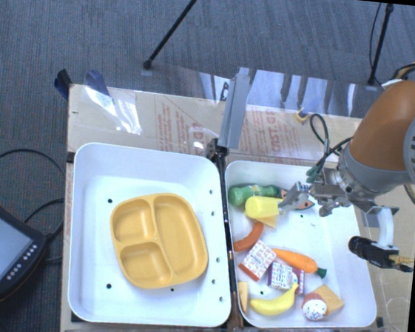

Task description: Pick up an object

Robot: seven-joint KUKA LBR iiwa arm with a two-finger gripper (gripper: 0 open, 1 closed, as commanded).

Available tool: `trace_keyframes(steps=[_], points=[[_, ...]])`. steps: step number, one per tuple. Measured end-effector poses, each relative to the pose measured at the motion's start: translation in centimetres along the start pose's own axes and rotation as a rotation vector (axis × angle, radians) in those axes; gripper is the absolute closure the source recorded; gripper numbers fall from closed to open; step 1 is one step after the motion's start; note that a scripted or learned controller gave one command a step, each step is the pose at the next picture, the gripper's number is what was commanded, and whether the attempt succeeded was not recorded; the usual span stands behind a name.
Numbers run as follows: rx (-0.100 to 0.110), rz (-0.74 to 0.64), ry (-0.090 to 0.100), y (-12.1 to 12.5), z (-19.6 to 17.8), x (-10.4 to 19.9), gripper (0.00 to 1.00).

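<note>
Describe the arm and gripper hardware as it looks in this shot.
The arm has a rounded orange band above a grey wrist section, with part of a dark letter marking on grey at its right. Black cables loop along the wrist. The gripper is grey metal, slim fingers. A white bracket carries a black cylinder.

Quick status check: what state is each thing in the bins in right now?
Gripper: low over right bin's upper part, by the yellow cup.
Yellow cup: on its side.
Carrot: lying flat.
Banana: lying flat.
Yellow divided plate: right way up in left bin.
</note>
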State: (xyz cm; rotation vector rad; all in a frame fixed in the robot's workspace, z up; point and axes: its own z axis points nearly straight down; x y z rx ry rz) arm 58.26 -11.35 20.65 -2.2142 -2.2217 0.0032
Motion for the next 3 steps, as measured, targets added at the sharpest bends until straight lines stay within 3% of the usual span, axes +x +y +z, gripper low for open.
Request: trace_keyframes(steps=[1, 2, 3], points=[[-0.006, 0.011, -0.002, -5.3, 11.5, -3.2, 0.0], [-0.009, 0.017, 0.002, -5.2, 10.4, -3.2, 1.0], [-0.006, -0.144, -0.001, -4.7, 3.4, 2.4, 1.0]])
